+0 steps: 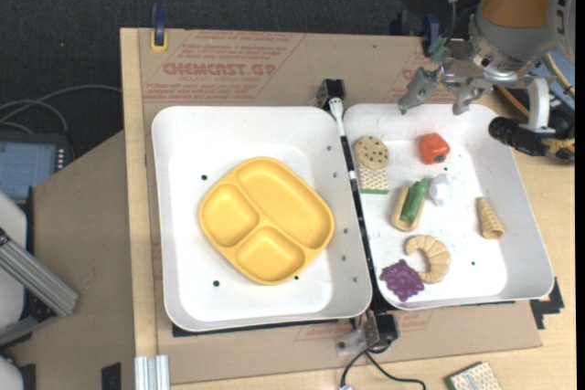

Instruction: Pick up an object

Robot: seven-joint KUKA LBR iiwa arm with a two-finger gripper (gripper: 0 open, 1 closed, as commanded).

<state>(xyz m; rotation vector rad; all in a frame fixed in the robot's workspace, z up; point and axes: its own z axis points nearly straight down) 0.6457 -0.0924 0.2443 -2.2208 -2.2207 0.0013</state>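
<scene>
Nothing picked yet. Gripper (437,93) hangs over the right bin's (521,279) far rim w/ fingers spread, nothing between them. Closest item, the red pepper (433,147), lies in the bin just below it. Descent, grasp & lift all remain.

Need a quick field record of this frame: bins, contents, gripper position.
left bin: yellow divided plate
right bin: cookie, red piece, hot dog, cone, croissant, purple grapes
gripper: above the right bin's far edge, open, nothing between its fingers
nearest item to gripper: red piece
bench: brown board under both bins
</scene>
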